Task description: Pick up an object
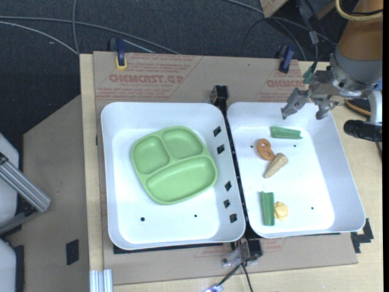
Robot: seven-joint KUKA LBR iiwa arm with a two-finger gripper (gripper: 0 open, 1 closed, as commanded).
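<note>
My gripper (307, 109) hangs over the far edge of the right bin (340, 163), fingers spread open with nothing between them. Just below it lies a flat green piece (285, 133). Further down the bin sit an orange pretzel-shaped piece (264, 148), a tan cone-shaped piece (275, 165), a green stick (267, 208) and a small yellow piece (281, 210). All of these lie apart from the gripper.
The left bin (121, 212) holds a green divided plate (174, 163). Black clips (220, 93) run along the seam between the bins. Blue clamps (121, 52) pin the cardboard base at the back. Cables cross the dark floor behind.
</note>
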